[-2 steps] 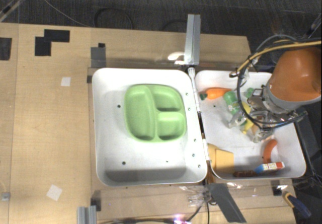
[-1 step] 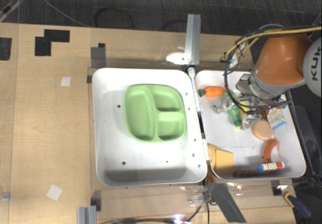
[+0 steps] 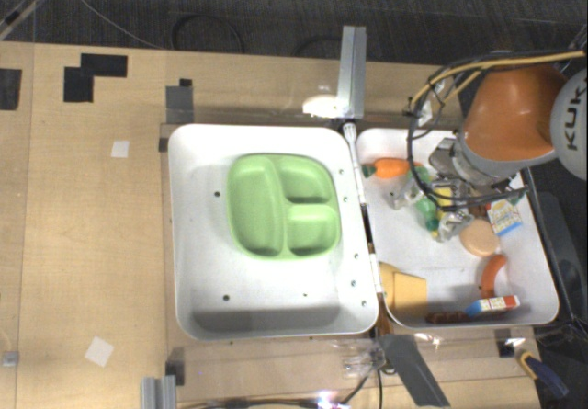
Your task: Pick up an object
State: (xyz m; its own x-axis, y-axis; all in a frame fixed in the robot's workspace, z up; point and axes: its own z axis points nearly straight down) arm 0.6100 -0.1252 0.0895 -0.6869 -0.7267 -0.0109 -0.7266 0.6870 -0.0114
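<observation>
1. We see the claw (image 3: 443, 207) low in the right bin (image 3: 544, 292), hanging over a cluster of small things, and we cannot tell how it is set, since the wrist and cables cover it.
2. We judge the step in hand to be closing on one object, probably the green piece (image 3: 428, 212) just beside the claw.
3. To do it well, we would centre over a single item, descend straight, and lift slowly, since the neighbours crowd close.
4. Around the claw, the right bin holds an orange piece (image 3: 390, 168) toward the divider, a tan round thing (image 3: 479, 239) just on the arm's side, a red sausage shape (image 3: 491, 273) beyond that, and a yellow-orange wedge (image 3: 403, 287) near the front corner.
5. Well away from the claw, the left bin (image 3: 197, 297) holds a green sectioned tray (image 3: 280, 205).
</observation>
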